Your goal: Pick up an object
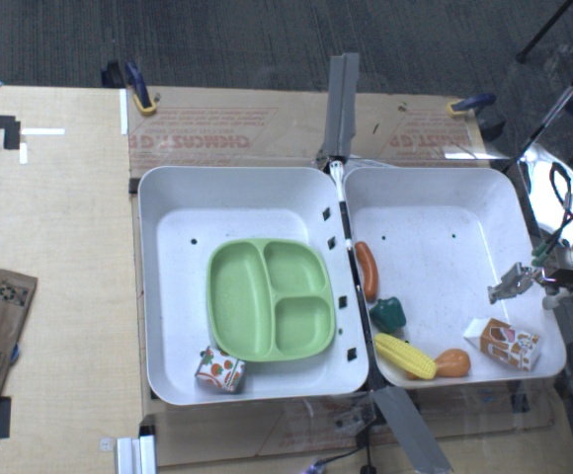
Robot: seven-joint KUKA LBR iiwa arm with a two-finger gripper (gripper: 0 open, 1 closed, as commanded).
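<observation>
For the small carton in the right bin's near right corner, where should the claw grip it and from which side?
Probably across the short width of the milk carton, coming straight down from above. It lies flat on its broad face, turned slightly askew, so its long edges are exposed. The bin wall sits close on its right, leaving little room for a sideways approach; the orange on its left stays apart. The claw hangs just above it.

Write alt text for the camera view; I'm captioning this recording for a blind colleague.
A gripper hangs above the right white bin, near a small carton, an orange, a corn cob, a green pepper and a sausage. The left white bin holds a green divided plate and a small printed box.
</observation>
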